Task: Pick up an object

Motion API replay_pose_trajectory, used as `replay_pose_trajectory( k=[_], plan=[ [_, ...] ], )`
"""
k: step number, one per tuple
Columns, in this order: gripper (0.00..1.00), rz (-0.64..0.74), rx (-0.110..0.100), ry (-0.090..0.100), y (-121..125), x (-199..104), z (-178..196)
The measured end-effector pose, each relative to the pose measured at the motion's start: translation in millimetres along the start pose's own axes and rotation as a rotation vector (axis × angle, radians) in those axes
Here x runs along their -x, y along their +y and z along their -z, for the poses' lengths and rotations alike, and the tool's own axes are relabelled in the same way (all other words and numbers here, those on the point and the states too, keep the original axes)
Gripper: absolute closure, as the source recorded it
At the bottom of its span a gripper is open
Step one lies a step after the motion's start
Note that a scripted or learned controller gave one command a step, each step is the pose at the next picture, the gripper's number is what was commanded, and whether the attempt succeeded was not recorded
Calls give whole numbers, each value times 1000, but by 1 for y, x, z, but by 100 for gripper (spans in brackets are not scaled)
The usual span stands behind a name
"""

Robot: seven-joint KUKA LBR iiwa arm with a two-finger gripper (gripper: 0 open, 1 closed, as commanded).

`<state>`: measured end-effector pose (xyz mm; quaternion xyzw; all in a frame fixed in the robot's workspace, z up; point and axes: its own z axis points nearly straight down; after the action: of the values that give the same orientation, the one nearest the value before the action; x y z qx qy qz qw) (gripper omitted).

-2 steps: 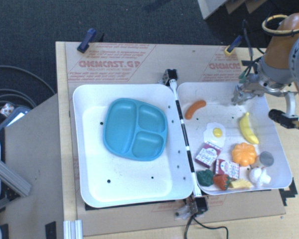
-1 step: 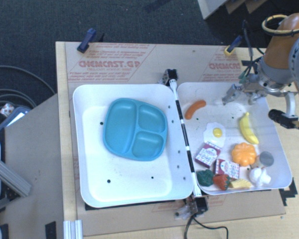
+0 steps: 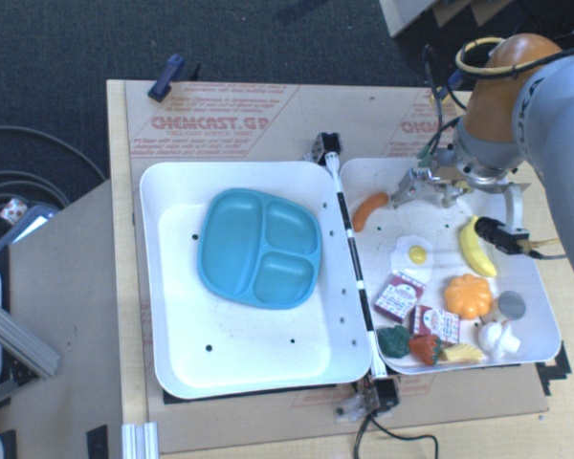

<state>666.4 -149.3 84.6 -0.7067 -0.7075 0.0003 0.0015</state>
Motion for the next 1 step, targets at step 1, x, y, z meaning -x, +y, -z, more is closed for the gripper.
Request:
replay_pose_trajectory(
  k=[1],
  plan=[
    [0,0,0,-1,0,-21,0]
  ],
)
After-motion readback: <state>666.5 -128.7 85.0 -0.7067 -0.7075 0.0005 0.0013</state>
